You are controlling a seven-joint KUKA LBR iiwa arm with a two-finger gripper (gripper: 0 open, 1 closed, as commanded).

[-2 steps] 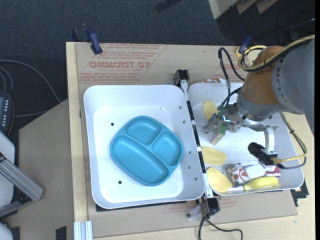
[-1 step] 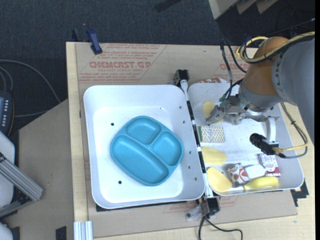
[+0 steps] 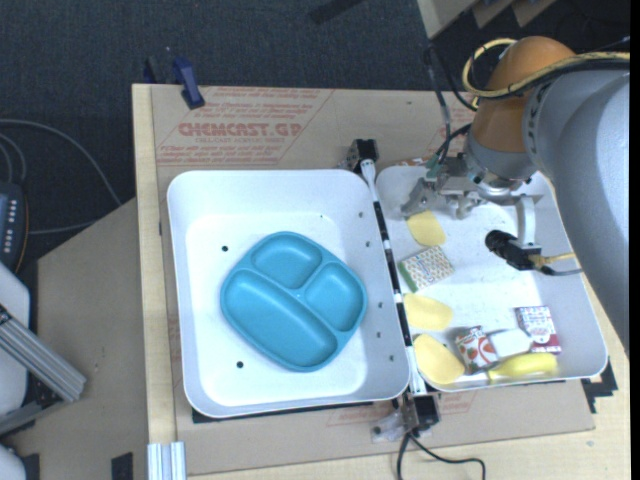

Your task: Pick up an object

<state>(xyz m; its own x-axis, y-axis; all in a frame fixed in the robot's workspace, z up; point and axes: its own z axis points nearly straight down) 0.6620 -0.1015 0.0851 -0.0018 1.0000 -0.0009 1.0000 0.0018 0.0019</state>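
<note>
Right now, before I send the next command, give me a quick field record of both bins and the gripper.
left bin: one blue divided plate, lying flat
right bin: several small items, among them yellow pieces, a checkered packet, a red-and-white packet
gripper: over the far end of the right bin, near the upper yellow piece
grasp: nothing seen held

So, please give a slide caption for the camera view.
Arm reaching over right bin of small items; blue divided plate in left bin.
</note>
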